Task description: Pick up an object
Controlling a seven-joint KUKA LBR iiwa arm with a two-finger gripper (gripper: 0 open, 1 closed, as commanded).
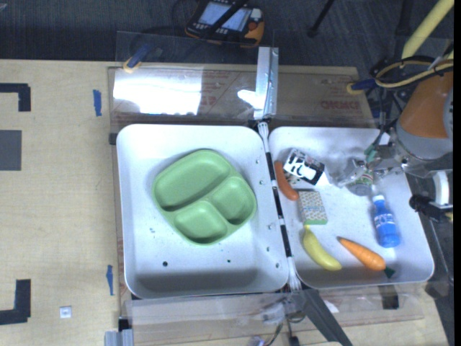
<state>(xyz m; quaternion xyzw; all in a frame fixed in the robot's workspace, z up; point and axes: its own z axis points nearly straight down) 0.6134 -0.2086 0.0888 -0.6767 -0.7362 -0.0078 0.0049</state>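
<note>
We're watching the arm (425, 117) hanging just beyond the blue bottle (386, 224) in the right bin (425, 265). Jaws: we can't tell. Banana (320, 250) and carrot (362, 254) are lying nearer us than that bottle.

Single fixed camera above the bench, angled down, both white bins (130, 193) in frame

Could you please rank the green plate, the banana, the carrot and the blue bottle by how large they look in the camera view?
1. Green plate, by far the largest.
2. Carrot, banana and blue bottle look too alike in size to rank.
</note>
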